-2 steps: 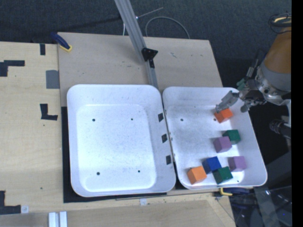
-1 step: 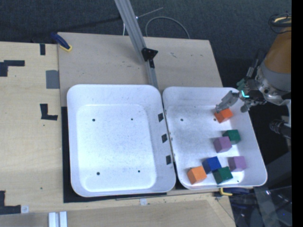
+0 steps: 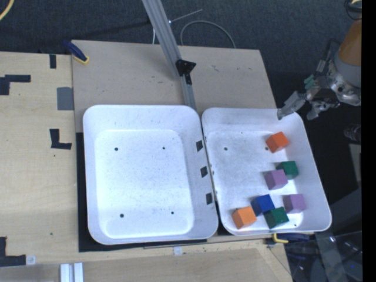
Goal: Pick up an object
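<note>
Gripper (image 3: 301, 108) hangs over top-right corner of right bin (image 3: 235, 119), fingers apart, nothing btwn them. In that bin: orange block (image 3: 277, 141) up top; green block (image 3: 288, 169) touching purple block (image 3: 275, 178); blue block (image 3: 262, 204) near bottom w/ others. Left bin (image 3: 94, 157) beside it.

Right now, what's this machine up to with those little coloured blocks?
It is set to pick up an object. The arm's end effector hangs over the upper right corner of the right bin, holding nothing. Seven small blocks lie in that bin: an orange block nearest the end effector, then a green block touching a purple block, and four more clustered at the near edge. None has been lifted yet.
</note>
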`<state>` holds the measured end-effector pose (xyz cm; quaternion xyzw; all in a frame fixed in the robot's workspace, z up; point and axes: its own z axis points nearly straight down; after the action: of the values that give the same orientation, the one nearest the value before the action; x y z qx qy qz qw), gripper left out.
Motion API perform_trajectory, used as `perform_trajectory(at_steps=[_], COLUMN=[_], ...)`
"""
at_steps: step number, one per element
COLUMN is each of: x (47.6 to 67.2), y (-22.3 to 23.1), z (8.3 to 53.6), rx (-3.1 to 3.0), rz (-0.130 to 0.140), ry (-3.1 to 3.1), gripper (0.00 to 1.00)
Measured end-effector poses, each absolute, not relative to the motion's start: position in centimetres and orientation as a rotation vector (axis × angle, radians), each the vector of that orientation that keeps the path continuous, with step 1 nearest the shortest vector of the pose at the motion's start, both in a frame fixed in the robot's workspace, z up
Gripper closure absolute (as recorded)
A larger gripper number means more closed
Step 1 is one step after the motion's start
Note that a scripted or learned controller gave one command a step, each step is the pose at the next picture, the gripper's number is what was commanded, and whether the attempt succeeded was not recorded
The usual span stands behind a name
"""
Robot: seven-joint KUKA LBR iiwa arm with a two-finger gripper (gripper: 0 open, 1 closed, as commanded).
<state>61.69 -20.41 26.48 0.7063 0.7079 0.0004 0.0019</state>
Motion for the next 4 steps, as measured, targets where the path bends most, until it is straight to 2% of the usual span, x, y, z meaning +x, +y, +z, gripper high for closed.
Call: perform_trajectory(at_steps=[1,2,3,4], x=[60.2,54.4,53.2,63.7], y=[-10.7,-14.1,-19.2,-14.7], z=[15.8,25.4,45.6,39.8], rx=[2.221,2.220,2.215,2.217], rz=[-0.007,0.003,0.005,-0.003], ry=[2.236,2.215,2.215,2.229], gripper=[0.00,0.00,0.00,0.00])
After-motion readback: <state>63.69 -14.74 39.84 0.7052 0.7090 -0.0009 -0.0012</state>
